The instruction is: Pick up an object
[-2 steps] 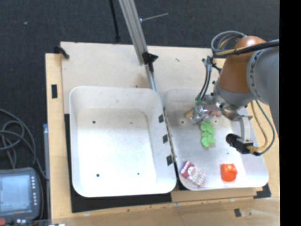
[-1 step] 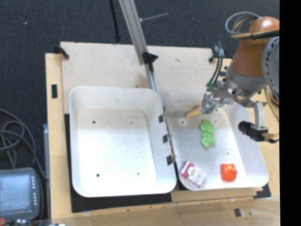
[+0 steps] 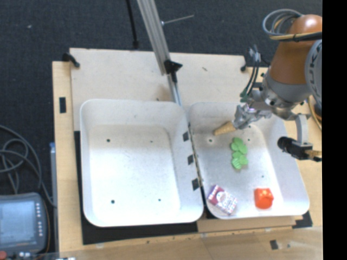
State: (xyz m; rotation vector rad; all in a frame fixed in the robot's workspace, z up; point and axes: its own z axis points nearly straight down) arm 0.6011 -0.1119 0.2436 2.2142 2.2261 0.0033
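While my arm reaches in from the right, my gripper hangs over the far part of the right bin, close to its back wall. Whether my jaws are parted or pressed together I cannot tell; they are small and blurred from this height. A tan cone-shaped object lies just at my fingertips, its wide end toward me and its point aimed at the divide between the bins. It may be touching my tips, but I cannot see it between them, so I claim no grasp.

Nearer the middle of the same bin lies a green lumpy toy, a chain of three rounded lobes running front to back, just beside the cone and well apart from the bin's front edge. At the front, a small red-and-white packet rests tilted against the near left corner, and an orange-red block sits to its right, apart from it.

The left bin lies alongside, its rim touching the right one.
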